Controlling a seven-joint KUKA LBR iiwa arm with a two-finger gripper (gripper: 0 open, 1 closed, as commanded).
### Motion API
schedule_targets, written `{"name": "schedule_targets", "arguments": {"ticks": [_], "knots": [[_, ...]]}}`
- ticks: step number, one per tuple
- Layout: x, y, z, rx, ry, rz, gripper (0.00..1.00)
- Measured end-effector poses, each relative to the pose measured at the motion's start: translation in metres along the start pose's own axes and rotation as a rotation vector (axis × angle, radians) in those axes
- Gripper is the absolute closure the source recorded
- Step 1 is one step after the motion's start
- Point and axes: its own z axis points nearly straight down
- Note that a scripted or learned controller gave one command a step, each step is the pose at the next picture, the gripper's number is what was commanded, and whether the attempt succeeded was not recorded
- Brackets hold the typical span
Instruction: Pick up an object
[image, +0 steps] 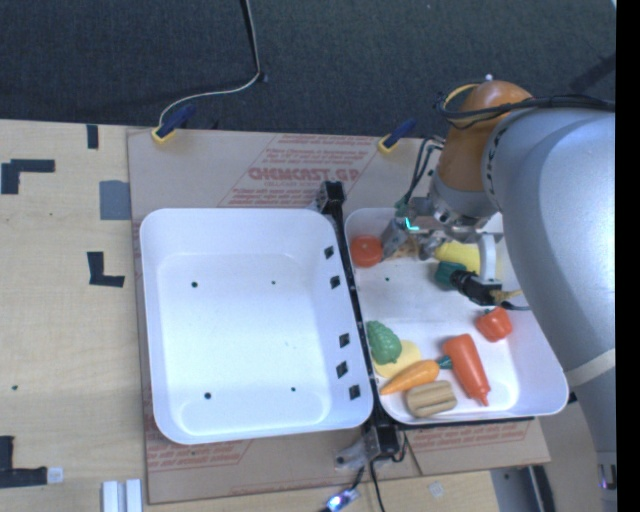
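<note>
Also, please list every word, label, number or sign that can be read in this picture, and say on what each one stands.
Red print on the brown cardboard sheet under the white bins: several lines, seen upside down and blurred; too unclear to read.
Black marks on the bench top: plain shapes, not letters.
On the toy foods and the arm I can make out no text.

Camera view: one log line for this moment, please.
gripper: low over right bin far end | nearest: tomato | left bin: untouched
</note>
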Motion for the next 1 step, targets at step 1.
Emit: {"name": "schedule_targets", "arguments": {"ticks": [1], "knots": [[-0.0004,-0.0001,-0.0103,0.002,0.008,0.004,1.0]]}}
